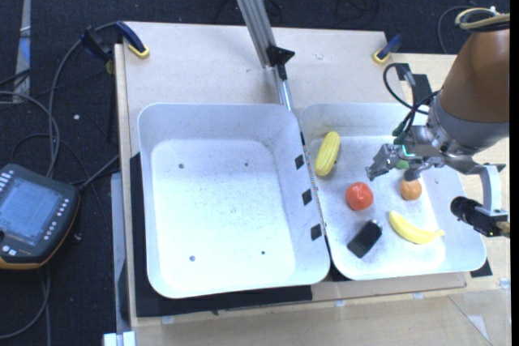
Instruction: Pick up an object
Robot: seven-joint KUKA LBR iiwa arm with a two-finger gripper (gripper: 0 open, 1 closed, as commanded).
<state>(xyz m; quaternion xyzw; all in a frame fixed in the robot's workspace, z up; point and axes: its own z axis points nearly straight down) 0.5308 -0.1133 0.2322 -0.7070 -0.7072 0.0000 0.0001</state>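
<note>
In the right bin (pixel 454 263) lie a yellow corn cob (pixel 328 153), a red tomato-like ball (pixel 359 195), a small orange fruit (pixel 411 190), a yellow banana (pixel 414 228) and a black block (pixel 365 238). My gripper (pixel 399 164) hangs over the bin's middle, just above and left of the orange fruit, right of the corn cob. Its dark fingers point down and left, and nothing shows between them. The orange fruit sits right below the wrist, partly covered by it.
The left bin (pixel 162 134) lies beside the right one, sharing a raised middle rim (pixel 308 190) with black clips. A slanted metal pole (pixel 251 0) rises behind the bins. A teach pendant (pixel 28 215) and cables lie off the bench to the left.
</note>
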